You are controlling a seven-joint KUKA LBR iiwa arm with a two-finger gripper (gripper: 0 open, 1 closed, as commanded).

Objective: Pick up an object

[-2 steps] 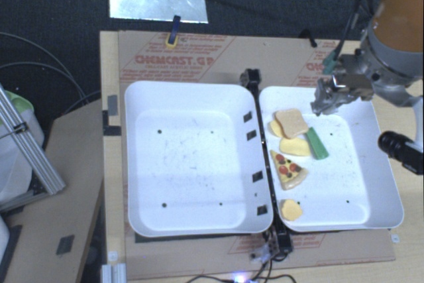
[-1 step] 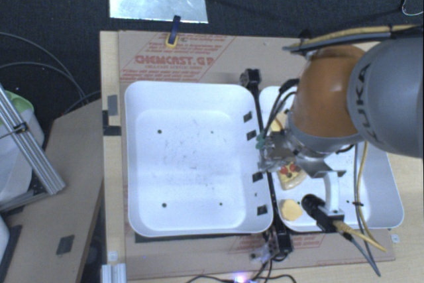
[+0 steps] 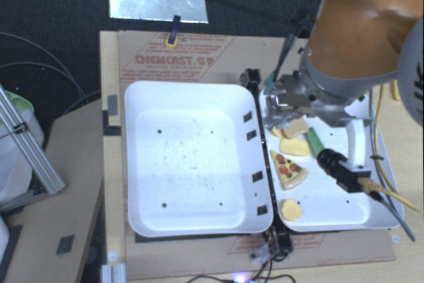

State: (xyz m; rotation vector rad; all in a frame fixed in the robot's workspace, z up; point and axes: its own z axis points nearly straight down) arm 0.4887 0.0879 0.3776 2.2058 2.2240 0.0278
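Orange-banded arm low over right bin (image 3: 358, 212), end effector (image 3: 281, 113) reaching toy foods; grip state unclear. Next: close on pale cheese piece (image 3: 295, 146), lift.

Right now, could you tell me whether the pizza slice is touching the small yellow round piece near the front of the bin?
Apart. The camera view shows bare white bin floor between the pizza slice and the yellow round piece.

Your tabletop (image 3: 73, 162) carries a printed cardboard sheet (image 3: 175, 59); on that sheet sit the left bin (image 3: 142, 99) and right bin (image 3: 344, 215), side by side.
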